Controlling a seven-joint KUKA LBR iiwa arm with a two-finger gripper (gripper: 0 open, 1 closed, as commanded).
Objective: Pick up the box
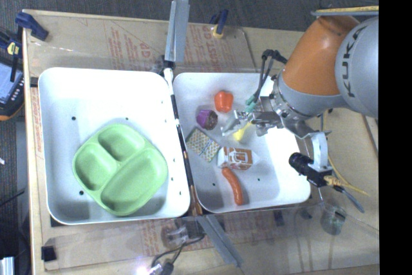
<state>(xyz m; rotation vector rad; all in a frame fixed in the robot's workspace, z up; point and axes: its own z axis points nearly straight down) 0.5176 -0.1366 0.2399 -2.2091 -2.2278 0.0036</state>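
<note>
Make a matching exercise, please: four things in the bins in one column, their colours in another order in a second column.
Things:
1. plate
2. sausage
3. cup
4. box

Colours:
A. purple
B. white and brown
C. green
D. orange-red

Pairs: 1-C, 2-D, 3-A, 4-B

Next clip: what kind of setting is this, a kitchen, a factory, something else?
Most likely a robotics lab bench for pick-up trials. A KUKA arm reaches over two white bins on a clamped wooden board, with toy items such as a sausage and a small box, and a green divided plate.
</note>
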